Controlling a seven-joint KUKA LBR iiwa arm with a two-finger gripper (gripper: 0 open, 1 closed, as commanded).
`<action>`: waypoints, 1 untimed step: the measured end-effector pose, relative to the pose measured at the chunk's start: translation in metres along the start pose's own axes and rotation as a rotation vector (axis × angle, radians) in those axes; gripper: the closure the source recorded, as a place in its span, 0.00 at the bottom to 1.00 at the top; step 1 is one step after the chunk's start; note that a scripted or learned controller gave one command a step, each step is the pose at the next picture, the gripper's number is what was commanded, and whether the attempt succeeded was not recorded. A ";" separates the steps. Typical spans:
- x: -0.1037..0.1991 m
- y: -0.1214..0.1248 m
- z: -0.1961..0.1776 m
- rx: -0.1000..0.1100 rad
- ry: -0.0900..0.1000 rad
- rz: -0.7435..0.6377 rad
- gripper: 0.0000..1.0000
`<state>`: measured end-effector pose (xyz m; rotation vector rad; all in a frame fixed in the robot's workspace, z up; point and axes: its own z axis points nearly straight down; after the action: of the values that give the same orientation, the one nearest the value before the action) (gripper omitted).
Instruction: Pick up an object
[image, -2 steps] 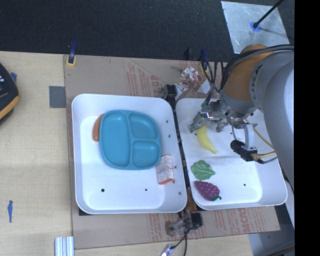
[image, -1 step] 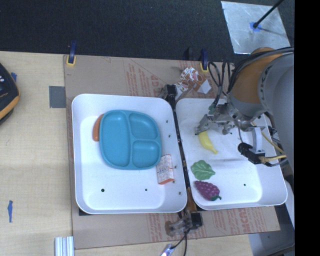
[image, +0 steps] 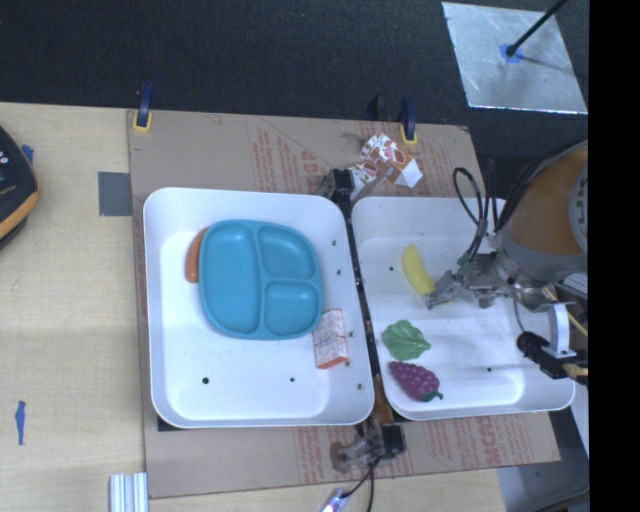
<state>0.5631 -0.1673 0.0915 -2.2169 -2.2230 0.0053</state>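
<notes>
Inspection found the claw (image: 447, 292) low inside the right bin (image: 470, 395), reaching in from the right edge of the view beneath the grey arm (image: 540, 235) with its orange band. Its dark tip sat just beside the lower end of the banana (image: 416, 268), apparently touching or nearly so; the gap could not be resolved. How far the claw stood open could not be told, and nothing was seen held in it. The banana lay tilted on the bin floor, its upper end toward the far wall. Near it, toward the front, lay a green leaf (image: 405, 339) and just below that a bunch of purple grapes (image: 414, 380), the two close together but apart from the banana. The left bin (image: 175, 400) held a blue divided plate (image: 262, 278) resting over an orange item (image: 191, 258), with a small carton (image: 331, 337) leaning by the wall between the bins. In the inspector's judgement the banana was the likeliest target, being nearest the tip. To do this step well, the claw would want to straddle the banana across its narrow width near the middle, not at the tapering end, since a curved smooth surface may squirt sideways from an off-centre pinch. Descent should stop at the bin floor without pressing hard. Closure should be confirmed before lifting, and the lift kept straight up, clear of the leaf and the loose cable (image: 472, 195) above.
</notes>
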 end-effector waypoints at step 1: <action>0.028 0.074 -0.001 -0.002 0.002 -0.001 0.00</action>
<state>0.6366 -0.1387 0.0922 -2.2162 -2.2243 0.0005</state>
